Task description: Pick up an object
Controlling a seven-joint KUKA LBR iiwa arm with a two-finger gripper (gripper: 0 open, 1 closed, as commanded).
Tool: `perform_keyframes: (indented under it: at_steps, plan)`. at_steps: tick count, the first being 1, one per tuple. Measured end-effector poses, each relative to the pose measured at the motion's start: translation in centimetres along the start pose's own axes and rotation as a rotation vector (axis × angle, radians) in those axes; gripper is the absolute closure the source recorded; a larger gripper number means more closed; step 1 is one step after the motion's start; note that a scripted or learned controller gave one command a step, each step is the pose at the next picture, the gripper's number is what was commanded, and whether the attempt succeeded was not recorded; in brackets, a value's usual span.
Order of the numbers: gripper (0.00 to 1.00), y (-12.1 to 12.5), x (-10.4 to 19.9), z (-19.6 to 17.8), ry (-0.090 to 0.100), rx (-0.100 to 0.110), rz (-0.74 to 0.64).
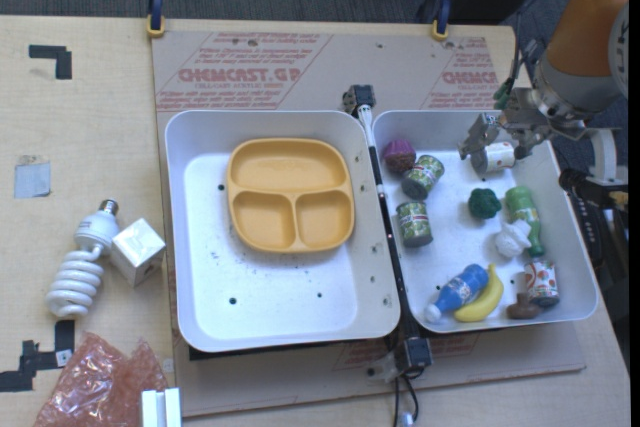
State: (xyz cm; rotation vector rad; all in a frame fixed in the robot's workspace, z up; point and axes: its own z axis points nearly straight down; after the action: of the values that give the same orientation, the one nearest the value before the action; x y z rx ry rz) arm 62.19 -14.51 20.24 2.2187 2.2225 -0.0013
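The arm is reaching in over the far corner of the right-hand bin (pixel 575 215), and its gripper (pixel 487 147) is hanging just above the bin floor there. From where I am standing I cannot tell how the tool is set; something small and pale is sitting right at its tip, possibly a part of the tool itself.

Taking the gripper as the mark, the pickable things are all lying on the near side of it. The green broccoli-like toy (pixel 484 203) is the closest, just beside and toward the front. The purple ball (pixel 399 155) and a small can (pixel 423 175) are lying off toward the divider between the bins, with a second can (pixel 414 223) further forward of them. The green bottle (pixel 523 210) is lying with its long axis running front to back, just beyond the broccoli toy toward the outer wall. The blue bottle (pixel 462 290) and the banana (pixel 482 296) are well apart from the tool, at the front wall, both slanting the same way and touching. I judge the broccoli toy to be the shortest reach: a small move forward and down.

The board under the bins is showing red print reading "CHEMCAST GP" (pixel 240 75), repeated at its right end. The can labels are too small to read. The left bin (pixel 190 215) is holding a yellow divided tray (pixel 290 193).
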Motion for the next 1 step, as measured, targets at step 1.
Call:
perform_keyframes:
  at_steps: [1]
  plan:
    - [0.00, -7.80, 1.52, 11.02, 0.001, 0.001, 0.003]
